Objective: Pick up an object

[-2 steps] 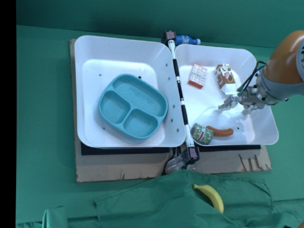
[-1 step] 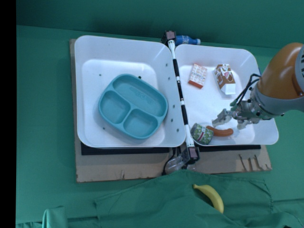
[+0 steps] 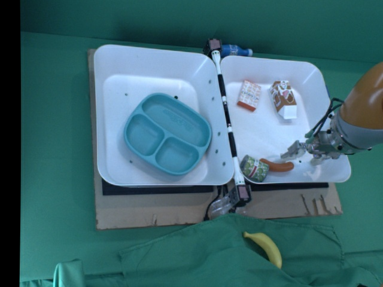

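Observation:
The right bin (image 3: 311,76) holds a small red-and-white box (image 3: 249,95), a brown-and-white carton (image 3: 283,99), a green can (image 3: 254,168) lying on its side and an orange sausage (image 3: 277,165) beside it. My gripper (image 3: 297,151) hangs low over the bin's near right part, just right of the sausage's end. Its fingers look spread, with nothing between them.
The left bin (image 3: 114,70) carries a teal divided plate (image 3: 167,134). A yellow banana (image 3: 265,247) lies on the green cloth in front of the bins. A blue bottle (image 3: 234,51) rests behind the divider between the bins.

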Tool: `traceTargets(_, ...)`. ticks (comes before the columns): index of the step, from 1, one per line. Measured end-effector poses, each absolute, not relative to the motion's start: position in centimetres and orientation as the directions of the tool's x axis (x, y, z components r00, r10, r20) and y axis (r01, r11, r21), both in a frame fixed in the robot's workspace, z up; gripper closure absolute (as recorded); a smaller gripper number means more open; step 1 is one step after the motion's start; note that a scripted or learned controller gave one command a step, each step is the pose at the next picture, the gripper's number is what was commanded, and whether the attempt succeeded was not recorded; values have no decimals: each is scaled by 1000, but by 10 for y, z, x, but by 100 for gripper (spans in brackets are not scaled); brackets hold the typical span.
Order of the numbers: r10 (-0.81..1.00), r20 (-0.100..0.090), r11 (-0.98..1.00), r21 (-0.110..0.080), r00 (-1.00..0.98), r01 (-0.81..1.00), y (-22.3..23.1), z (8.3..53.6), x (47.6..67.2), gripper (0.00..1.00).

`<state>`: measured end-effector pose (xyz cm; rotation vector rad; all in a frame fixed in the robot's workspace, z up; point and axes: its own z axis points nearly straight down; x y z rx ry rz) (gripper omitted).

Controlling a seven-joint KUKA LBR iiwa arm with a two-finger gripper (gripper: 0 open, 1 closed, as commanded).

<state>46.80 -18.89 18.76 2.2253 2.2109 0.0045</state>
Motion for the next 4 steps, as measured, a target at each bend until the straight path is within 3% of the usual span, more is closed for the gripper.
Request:
traceTargets(1, 1000, -10, -5, 15, 5, 1000, -175, 185, 485, 0)
traceTargets(2, 1000, -3, -1, 7, 1, 1000, -159, 202, 491, 0)
traceTargets(3, 1000, -5, -6, 11, 6, 1000, -160, 213, 492, 100)
traceTargets(4, 1000, -3, -4, 7, 4, 1000, -164, 230, 489, 100)
